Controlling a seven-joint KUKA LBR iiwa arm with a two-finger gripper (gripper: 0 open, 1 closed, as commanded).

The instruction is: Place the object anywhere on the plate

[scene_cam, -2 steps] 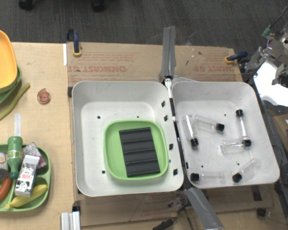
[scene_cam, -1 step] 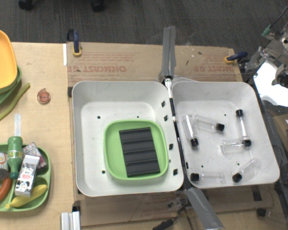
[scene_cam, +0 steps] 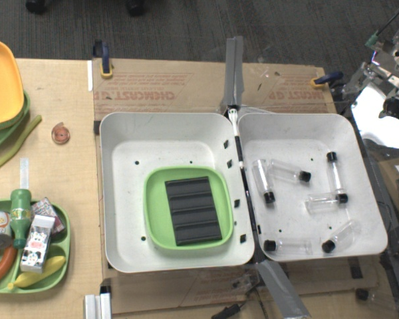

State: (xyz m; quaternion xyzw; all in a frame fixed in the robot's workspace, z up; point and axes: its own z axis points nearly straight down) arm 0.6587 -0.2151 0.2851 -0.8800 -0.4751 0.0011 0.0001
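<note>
The object you most likely have to move is one of the clear vials (scene_cam: 263,180) with black caps, scattered on the floor of the right bin (scene_cam: 359,151). Several lie flat at odd angles, apart from each other. Judge them light, stiff and slick, and prone to rolling. Take one across the middle of its barrel, square to its length, and pick one lying clear of the bin wall.

The green plate (scene_cam: 156,185) sits in the left bin (scene_cam: 120,138). A black ribbed slab (scene_cam: 193,210) already covers its centre, so only the green border is bare, and a round vial may roll off the ribs.

You cannot tell whether the claw is released or clenched.

The bins rest on cardboard (scene_cam: 159,85) on a pale tabletop (scene_cam: 60,171). At its left edge are a tray of toy food (scene_cam: 53,271) and stacked yellow and green dishes (scene_cam: 0,92). Dark carpet lies beyond.
</note>
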